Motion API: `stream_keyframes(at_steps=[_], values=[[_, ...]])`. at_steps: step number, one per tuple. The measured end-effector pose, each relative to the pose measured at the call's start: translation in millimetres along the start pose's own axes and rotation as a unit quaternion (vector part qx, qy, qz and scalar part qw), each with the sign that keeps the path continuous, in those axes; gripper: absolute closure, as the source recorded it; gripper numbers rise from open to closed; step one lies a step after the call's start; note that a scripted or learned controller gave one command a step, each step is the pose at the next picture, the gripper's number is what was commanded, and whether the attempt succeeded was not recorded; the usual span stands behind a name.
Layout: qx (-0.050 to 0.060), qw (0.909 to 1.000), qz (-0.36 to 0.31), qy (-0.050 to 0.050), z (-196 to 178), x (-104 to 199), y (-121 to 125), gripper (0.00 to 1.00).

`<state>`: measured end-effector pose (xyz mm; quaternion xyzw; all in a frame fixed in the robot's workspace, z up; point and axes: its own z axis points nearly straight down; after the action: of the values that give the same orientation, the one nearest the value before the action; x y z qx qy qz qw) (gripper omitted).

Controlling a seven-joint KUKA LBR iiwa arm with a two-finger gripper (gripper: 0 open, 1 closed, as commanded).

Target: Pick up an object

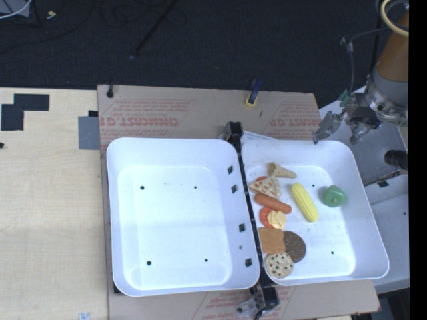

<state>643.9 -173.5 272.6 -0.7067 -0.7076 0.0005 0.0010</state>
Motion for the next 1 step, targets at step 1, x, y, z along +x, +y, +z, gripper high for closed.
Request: stream_keyframes(at_steps=[1], values=[[0.006, 1.0000, -0.003, 0.003, 117.1, 94.8, -23.4, 0.00]])
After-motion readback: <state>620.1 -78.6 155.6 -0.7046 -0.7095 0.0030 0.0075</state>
